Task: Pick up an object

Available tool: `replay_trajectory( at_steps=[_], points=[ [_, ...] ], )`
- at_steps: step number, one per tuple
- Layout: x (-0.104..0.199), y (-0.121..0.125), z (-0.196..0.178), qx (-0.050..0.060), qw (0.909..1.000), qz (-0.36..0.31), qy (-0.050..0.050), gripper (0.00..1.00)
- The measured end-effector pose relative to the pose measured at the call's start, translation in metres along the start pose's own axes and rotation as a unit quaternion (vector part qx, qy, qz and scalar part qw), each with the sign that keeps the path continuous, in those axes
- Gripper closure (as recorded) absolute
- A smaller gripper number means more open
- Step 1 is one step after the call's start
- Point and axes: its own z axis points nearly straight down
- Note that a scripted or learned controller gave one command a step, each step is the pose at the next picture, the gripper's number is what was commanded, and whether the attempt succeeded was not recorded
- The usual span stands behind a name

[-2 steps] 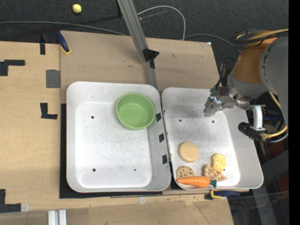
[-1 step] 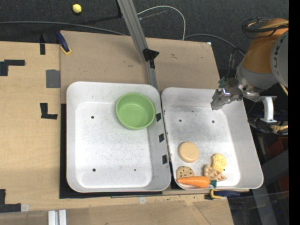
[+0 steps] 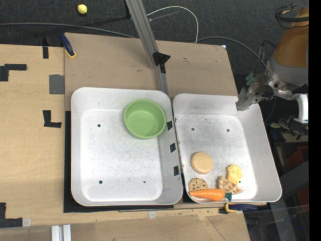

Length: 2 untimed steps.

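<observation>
as we look down on the counter [image 3: 125,59] from the camera view, we see two shallow white bins side by side. the left bin [image 3: 95,149] holds a green bowl [image 3: 145,118], upright, near its far right corner. the right bin [image 3: 251,149] holds the small things, all gathered toward its near edge: a round tan disc [image 3: 201,162] sits a little apart toward the bin's middle, a brown cookie [image 3: 197,184] lies just in front of it, and an orange carrot [image 3: 208,195] lies along the near wall, touching or almost touching the cookie. to the carrot's right we see a yellow corn piece [image 3: 233,173] and, just in front of it, a pale waffle-like piece [image 3: 229,186].

the arm [image 3: 291,49] reaches in from the right, and its gripper [image 3: 247,98] hangs over the far right corner of the right bin, well apart from the things at the near edge. we cannot tell how its fingers stand. we see nothing in its hold.

a small yellow ball [image 3: 82,8] lies on the dark floor beyond the counter.
</observation>
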Motion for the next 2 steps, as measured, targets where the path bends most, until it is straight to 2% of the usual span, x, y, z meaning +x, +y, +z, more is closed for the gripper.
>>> replay_trajectory(
  at_steps=[2],
  points=[
    [0.123,0.004,0.007,0.003,1.0,-0.003,0.002,1.0]
  ],
)
